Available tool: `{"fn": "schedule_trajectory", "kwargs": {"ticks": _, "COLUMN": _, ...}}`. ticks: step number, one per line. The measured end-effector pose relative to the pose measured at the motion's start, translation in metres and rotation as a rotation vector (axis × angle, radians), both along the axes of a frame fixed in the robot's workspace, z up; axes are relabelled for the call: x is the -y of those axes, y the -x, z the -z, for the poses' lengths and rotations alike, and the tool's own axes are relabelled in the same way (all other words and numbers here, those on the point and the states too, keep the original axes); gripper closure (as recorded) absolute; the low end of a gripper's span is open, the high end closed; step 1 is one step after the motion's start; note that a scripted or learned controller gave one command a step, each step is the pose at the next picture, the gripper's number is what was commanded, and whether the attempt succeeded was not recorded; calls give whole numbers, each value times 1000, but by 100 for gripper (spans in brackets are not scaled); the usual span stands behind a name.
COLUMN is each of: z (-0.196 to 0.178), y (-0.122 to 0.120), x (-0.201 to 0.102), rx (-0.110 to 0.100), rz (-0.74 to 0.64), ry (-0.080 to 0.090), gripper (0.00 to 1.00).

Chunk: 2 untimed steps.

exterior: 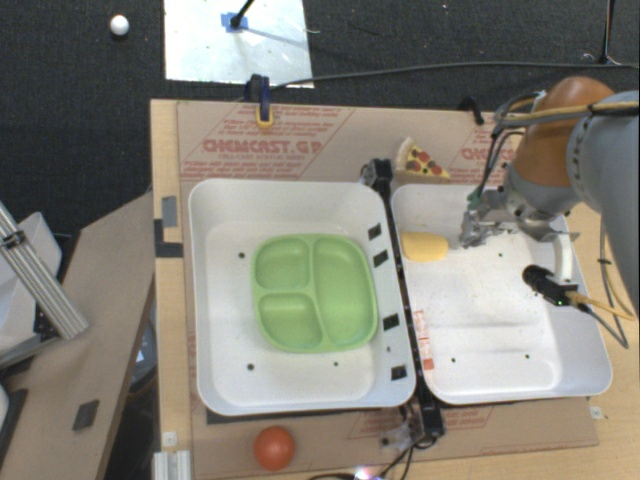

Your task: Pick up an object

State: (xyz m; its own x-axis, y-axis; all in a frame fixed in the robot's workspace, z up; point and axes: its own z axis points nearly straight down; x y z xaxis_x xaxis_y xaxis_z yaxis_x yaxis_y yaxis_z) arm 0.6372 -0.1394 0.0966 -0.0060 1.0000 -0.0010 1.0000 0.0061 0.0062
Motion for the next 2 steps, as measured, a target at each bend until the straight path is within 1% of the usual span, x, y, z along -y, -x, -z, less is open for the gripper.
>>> {"fn": "schedule_trajectory", "kwargs": {"ticks": 1, "z": -61, "y": 3, "x": -7, "rx": 1, "rz": 0, "ry": 0, "gripper": 100}}
{"fn": "schedule_trajectory", "kwargs": {"ticks": 2, "z": -110, "y": 3, "x": 2, "rx": 1, "rz": 4, "ry": 1, "gripper": 100}}
